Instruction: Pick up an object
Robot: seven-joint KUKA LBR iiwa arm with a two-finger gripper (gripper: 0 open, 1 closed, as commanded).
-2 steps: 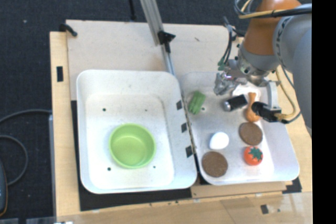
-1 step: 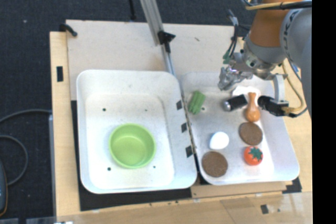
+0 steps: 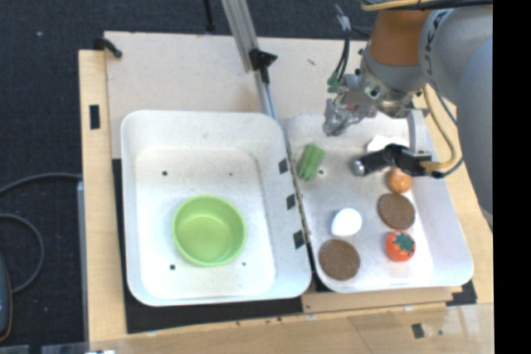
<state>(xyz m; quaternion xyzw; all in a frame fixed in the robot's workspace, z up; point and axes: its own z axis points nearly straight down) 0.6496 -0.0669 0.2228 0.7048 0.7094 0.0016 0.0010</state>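
Observation:
My gripper (image 3: 334, 123) hangs over the far left corner of the right bin (image 3: 452, 261), with nothing visible between its fingers. A green cylindrical object (image 3: 310, 161) lies just below and left of it, near the bin's left wall. Further down lie a white ball (image 3: 346, 221), a brown disc (image 3: 338, 259), a second brown disc (image 3: 397, 210), a small orange ball (image 3: 399, 181) and a red tomato-like toy (image 3: 400, 246).
The left bin (image 3: 141, 137) holds a green bowl (image 3: 208, 230) toward its front. A metal post (image 3: 241, 16) slants up from between the bins at the back. The bench edge runs along the front.

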